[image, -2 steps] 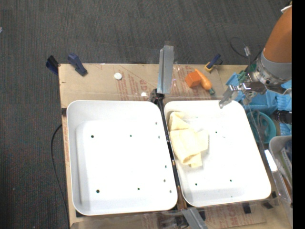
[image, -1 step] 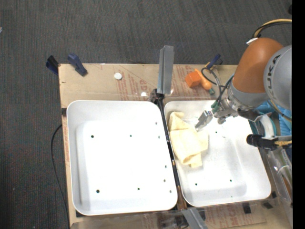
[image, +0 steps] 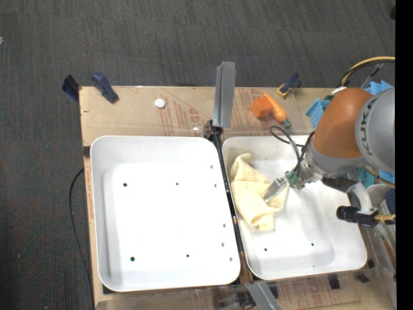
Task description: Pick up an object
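Cream cloth [image: 253, 192] lies crumpled in the right bin [image: 322, 254], long axis 11-to-5, bulk at 9 o'clock of the gripper [image: 277, 189], finger state unclear.

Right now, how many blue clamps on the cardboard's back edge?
3. Two blue clamps sit at the back left corner, one at the back right near the orange tool. The arm may hide more.

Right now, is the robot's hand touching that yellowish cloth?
Touching: the camera view shows the hand pressed into the cloth in the right bin.
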`<state>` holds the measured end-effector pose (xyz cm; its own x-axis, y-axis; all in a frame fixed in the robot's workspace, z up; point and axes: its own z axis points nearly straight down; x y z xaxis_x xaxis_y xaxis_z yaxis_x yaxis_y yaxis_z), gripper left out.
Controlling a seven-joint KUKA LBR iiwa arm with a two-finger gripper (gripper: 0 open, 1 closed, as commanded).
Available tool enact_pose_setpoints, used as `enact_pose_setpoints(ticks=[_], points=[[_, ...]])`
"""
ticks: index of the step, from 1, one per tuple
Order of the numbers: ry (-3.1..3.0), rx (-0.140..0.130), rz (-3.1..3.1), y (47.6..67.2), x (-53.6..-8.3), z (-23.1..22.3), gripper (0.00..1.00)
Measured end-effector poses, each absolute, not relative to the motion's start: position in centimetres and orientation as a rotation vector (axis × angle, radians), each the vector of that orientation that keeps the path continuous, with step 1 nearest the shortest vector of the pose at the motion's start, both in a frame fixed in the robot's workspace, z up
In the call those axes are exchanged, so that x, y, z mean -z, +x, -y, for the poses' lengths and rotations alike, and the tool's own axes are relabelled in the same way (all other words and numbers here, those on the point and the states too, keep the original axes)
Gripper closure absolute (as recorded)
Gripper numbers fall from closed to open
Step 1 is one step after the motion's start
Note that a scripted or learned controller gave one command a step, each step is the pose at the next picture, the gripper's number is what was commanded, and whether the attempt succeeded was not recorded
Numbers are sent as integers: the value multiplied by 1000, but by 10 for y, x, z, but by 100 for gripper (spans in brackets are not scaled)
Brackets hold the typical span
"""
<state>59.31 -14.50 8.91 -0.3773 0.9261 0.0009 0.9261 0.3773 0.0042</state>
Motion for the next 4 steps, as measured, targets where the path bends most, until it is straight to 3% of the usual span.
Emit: enact_pose_setpoints(ticks=[1,2,4], points=[[1658,-3,-2662,607,-90,104,0],[1792,0,-2577,646,-89,91,0],[1714,0,-2626,647,-90,89,0]])
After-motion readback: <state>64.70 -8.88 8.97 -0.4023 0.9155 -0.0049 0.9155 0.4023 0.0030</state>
